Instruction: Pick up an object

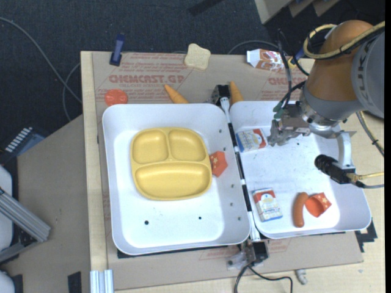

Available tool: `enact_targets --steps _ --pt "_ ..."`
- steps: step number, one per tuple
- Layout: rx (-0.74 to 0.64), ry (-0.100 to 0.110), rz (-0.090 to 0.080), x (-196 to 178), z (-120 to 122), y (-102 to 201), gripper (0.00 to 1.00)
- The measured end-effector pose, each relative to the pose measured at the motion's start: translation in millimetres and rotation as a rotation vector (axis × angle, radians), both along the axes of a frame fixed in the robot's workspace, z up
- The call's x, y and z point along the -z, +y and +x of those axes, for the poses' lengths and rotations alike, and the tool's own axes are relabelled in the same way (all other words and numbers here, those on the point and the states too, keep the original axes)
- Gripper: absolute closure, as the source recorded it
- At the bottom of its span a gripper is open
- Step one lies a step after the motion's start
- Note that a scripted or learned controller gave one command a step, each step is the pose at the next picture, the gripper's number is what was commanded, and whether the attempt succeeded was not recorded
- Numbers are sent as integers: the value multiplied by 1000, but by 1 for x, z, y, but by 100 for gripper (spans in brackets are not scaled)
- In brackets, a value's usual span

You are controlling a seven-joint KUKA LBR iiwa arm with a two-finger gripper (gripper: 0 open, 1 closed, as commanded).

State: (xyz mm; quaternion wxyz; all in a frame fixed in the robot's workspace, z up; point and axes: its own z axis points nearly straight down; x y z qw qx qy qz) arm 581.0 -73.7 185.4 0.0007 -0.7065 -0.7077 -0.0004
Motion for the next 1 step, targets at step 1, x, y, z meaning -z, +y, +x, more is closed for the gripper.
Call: enact_targets --steps 1 --pt "0 -3 -1 -10 14 63 100"
